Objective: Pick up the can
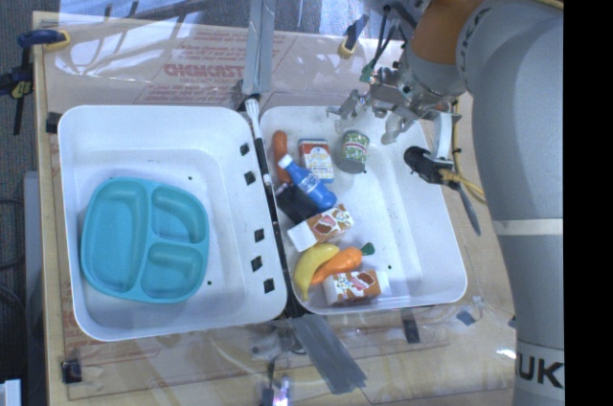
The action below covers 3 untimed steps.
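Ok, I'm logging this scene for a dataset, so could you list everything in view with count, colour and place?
bins: 2, white, side by side on the bench
divided plate: 1, teal, in the left bin
can: 1, green label with silver top, far end of the right bin
small carton: 1, red and white, just left of the can
sausage: 1, orange-red, far left corner of the right bin
bottle: 1, blue with white cap, by the right bin's left wall
banana: 1, yellow, near end of the right bin
carrot: 1, orange, lying against the banana
snack boxes: 2, red and white, near half of the right bin
clamp: 1, blue and yellow, bench's far left corner
arm: 1, grey with orange band, at right
gripper: 1, metal, above the right bin's far end, just beyond the can
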Each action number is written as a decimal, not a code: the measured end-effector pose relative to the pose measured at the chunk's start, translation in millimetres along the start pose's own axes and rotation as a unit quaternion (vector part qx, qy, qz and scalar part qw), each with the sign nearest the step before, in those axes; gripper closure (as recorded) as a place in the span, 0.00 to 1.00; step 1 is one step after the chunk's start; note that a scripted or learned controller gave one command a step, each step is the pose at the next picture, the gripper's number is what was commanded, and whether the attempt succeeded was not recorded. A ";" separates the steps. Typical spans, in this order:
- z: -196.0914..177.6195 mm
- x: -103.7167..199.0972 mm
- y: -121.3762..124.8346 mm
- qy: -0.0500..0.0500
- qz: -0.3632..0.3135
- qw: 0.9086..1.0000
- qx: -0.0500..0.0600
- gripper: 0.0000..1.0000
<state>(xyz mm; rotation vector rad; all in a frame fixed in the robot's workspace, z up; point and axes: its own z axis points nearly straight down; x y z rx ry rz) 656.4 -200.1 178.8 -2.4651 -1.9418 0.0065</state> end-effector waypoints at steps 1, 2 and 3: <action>84.5 -3.3 -6.0 0.001 0.047 0.999 -0.003 0.00; 73.7 -2.5 -5.6 0.000 0.044 0.999 -0.003 1.00; -41.6 35.2 -8.0 0.001 0.128 0.992 -0.001 1.00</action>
